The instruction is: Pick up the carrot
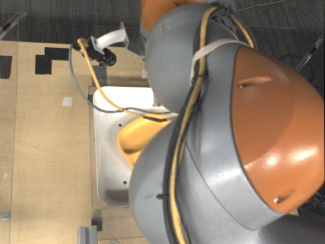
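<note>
The arm (228, 136) covers most of the white bin (104, 151), hiding carrot and gripper alike, so their relation cannot be told; a yellow object (137, 136) lies mid-bin.

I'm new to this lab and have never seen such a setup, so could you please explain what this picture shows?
The big grey and orange shape is the robot arm, so close to the overhead camera that it blocks most of the scene. A yellow cable runs along it. Beneath it, part of a shallow white bin sits on a wooden bench. Inside the bin lies a yellowish object, partly covered by the arm; I cannot tell what it is. The arm is meant to pick up a carrot, and nothing here shows anything held.
</note>
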